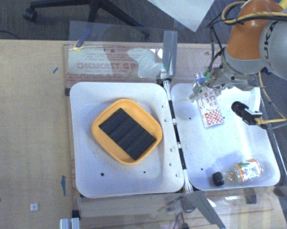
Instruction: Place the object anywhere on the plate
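While the gripper (204,84) hangs over the right bin's (239,171) far left corner, red-and-white checkered packet (211,109) apparently pinched beneath it, finger contact indistinct, yellow plate (101,142) with dark slab (127,133) in left bin (86,175), bottle (239,171) near right, bin divider (176,137) between.

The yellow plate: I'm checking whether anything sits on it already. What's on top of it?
A dark ribbed rectangular pad lies on the yellow plate, covering its middle; the plate surface beneath is hidden.

Faint red lettering on clear bag (115,65), unreadable.
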`<action>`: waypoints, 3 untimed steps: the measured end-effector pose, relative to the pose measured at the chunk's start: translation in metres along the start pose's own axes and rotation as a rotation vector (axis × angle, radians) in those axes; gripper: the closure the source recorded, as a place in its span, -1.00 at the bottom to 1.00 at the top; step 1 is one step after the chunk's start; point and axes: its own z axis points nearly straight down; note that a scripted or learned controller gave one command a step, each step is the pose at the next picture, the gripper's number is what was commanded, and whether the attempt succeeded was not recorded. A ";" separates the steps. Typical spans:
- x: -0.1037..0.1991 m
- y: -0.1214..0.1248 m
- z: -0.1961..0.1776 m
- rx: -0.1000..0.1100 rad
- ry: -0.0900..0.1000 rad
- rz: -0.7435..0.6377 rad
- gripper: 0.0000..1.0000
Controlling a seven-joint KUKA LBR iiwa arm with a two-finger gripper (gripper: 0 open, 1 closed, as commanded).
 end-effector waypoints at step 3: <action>0.212 0.022 0.024 0.002 0.002 -0.383 1.00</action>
